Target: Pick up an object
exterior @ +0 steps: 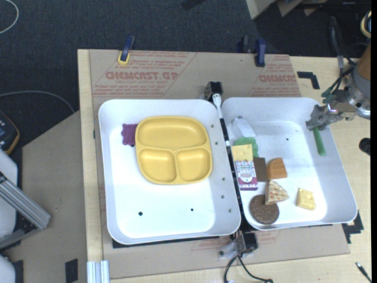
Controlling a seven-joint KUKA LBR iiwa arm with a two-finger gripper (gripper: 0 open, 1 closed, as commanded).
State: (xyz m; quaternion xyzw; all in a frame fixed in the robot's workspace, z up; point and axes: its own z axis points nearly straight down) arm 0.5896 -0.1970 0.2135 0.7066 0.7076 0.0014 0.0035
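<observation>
a: gripper sat at right bin far rim, apparently clamped on green stick hanging just below.
b: thin hold at one end. could've slipped or swung into rim.

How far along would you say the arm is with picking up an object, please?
Early, judging by the scene. The two-finger gripper sits at the right white bin's far right rim, above a thin green stick. Whether it grips the stick is unclear. Lifting remains; the other food pieces lie untouched.

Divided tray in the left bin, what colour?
Yellow. The divided tray shows plainly in the camera view, lying in the left bin with three compartments.
</observation>
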